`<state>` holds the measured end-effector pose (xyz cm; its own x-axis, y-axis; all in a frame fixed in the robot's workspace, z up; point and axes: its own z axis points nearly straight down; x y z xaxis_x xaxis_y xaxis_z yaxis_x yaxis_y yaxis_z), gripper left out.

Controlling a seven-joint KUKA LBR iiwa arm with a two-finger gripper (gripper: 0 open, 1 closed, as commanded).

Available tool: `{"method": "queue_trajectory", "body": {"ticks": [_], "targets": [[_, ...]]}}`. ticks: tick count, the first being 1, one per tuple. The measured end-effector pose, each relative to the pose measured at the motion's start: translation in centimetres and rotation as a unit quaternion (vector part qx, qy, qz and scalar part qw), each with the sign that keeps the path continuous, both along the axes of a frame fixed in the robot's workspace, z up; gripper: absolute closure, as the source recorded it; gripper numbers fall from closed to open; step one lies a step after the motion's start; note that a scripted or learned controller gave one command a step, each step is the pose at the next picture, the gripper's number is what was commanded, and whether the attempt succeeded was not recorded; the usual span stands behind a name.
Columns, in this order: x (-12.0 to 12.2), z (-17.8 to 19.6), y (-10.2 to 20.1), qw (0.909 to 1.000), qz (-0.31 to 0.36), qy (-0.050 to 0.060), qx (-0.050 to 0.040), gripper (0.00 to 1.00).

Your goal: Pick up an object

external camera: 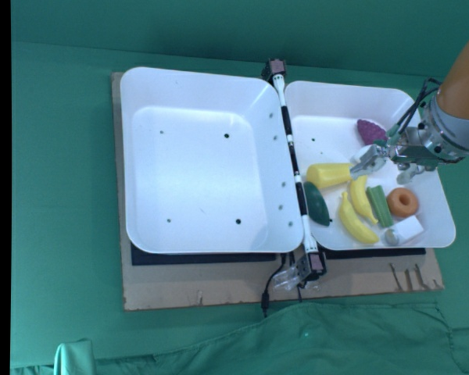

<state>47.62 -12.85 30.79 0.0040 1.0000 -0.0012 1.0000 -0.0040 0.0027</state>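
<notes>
Can't tell the gripper state, but I'd drop straight onto that yellow wedge, clear of the bananas.

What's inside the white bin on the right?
The right bin holds two bananas, an orange ring, purple grapes and a yellow block, partly covered by the gripper.

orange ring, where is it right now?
The orange ring lies in the right bin near its right wall, just right of the green stick and above the white block, below the gripper.
</notes>
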Motion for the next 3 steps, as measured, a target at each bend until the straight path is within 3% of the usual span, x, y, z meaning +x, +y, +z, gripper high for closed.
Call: {"method": "queue_trajectory", "body": {"ticks": [1, 2, 3], "targets": [[2.9, -11.4, -3.4, 1.0, 0.0, -0.006, -0.0033, 0.0], [2.9, -10.6, -3.4, 1.0, -0.002, -0.005, -0.0031, 1.0], [6.9, -2.3, 5.8, 1.0, 0.006, -0.005, 0.0009, 1.0]]}}
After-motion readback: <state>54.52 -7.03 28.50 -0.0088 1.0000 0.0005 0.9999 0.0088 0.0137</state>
